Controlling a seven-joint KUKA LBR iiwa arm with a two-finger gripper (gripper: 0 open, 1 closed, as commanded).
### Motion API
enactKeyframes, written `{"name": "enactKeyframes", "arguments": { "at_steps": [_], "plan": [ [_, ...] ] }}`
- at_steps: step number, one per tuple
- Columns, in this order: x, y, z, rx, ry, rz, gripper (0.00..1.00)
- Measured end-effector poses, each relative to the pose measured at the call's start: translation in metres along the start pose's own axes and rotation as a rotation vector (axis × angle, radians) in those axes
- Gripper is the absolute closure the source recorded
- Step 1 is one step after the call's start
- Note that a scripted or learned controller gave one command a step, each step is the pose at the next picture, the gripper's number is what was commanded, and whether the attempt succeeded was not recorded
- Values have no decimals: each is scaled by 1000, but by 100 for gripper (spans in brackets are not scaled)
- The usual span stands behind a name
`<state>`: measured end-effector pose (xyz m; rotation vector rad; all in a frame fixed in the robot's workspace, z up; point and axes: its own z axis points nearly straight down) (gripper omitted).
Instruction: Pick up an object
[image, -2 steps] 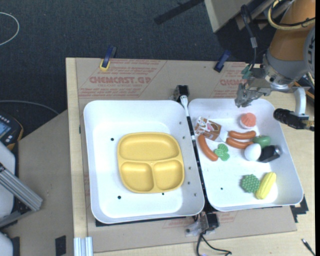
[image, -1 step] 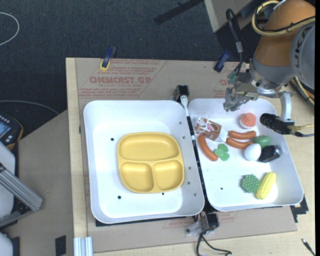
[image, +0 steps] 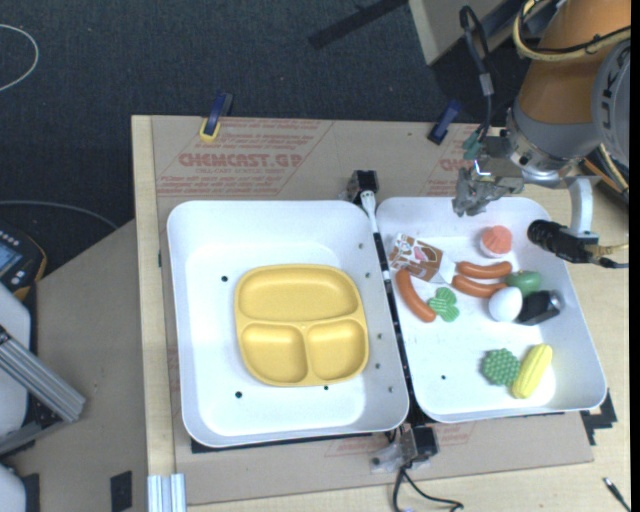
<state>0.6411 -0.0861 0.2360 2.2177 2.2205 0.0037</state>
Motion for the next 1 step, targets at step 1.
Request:
{"name": "enactKeyframes", "arguments": {
  "at_steps": [1],
  "plan": [
    [-3, 7, 21, 6, 0, 1, 100]
  ]
}}
